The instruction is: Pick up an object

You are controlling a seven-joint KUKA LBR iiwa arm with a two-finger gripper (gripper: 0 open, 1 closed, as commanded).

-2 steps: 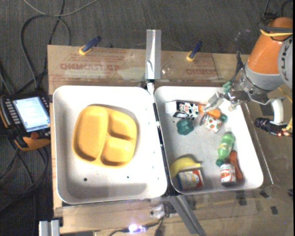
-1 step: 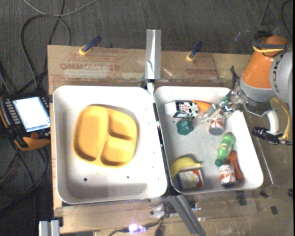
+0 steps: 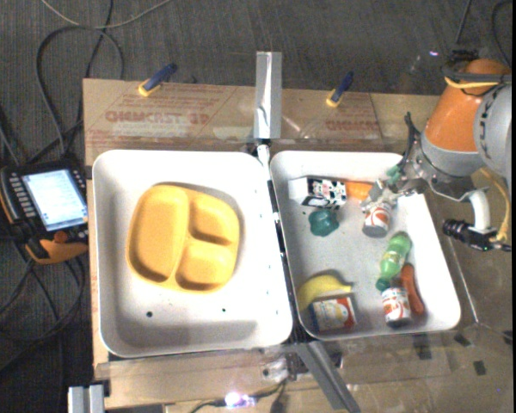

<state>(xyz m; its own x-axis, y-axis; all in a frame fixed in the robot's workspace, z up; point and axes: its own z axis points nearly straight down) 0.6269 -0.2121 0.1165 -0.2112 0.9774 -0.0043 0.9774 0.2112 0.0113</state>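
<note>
I see the small red and white can (image 3: 376,218) standing in the upper right part of the right bin (image 3: 439,256), and the claw (image 3: 392,185) hangs just above and beside it, at the bin's upper right corner; I cannot tell from here whether it is touching the can or what state the claw is in. Just left of the can lies a teal lump (image 3: 323,222), and above that a black and white carton (image 3: 326,191) with an orange piece (image 3: 359,191) touching its right end, against the bin's far wall. Below the can a green bottle (image 3: 393,257) lies at a slant, and below it a second red and white can (image 3: 396,305) stands just beside a red-orange stick (image 3: 413,290). Near the front wall a yellow banana (image 3: 320,286) curls over a small box (image 3: 334,312). The arm (image 3: 464,127), grey with its orange band, comes in from the right over the bin's corner. The left bin (image 3: 112,256) carries a yellow divided tray (image 3: 186,237), sitting near its middle. Both bins rest side by side on the desk (image 3: 189,120), which has two blue and yellow clamps (image 3: 157,78) along its far edge. A handheld screen (image 3: 45,198) lies on the floor well apart to the left.
</note>
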